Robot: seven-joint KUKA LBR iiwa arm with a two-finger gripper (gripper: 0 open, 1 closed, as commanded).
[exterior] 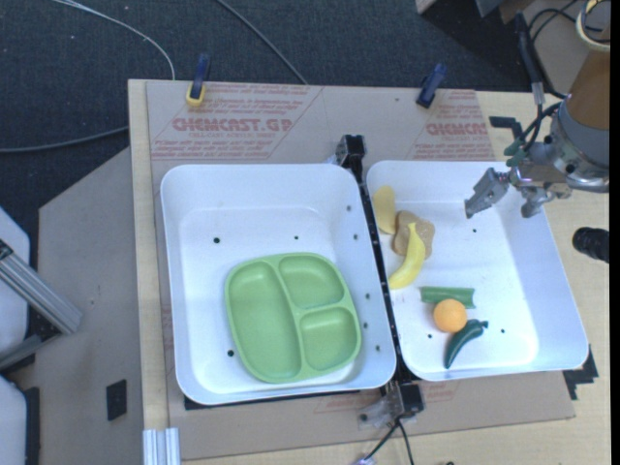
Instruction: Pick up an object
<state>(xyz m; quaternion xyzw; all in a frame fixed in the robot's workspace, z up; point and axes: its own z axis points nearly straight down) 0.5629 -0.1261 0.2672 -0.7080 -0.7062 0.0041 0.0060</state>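
Note:
Several toy foods lie in the right bin [547, 303]. A yellow banana [410, 260] rests by the bin's left wall, with a pale yellow piece [386, 208] and a tan piece [415, 231] just above it. Lower down are a flat green piece [448, 296], an orange ball [449, 315] and a dark green pepper [464, 342]. My gripper [506, 200] hangs over the bin's upper right part, open, with nothing between its fingers. It is well to the right of the banana and above the orange ball.
The left bin [179, 221] holds a green divided plate [291, 315]. Black clips [351, 149] join the two bins at the middle. Blue clamps [431, 83] sit on the cardboard at the back.

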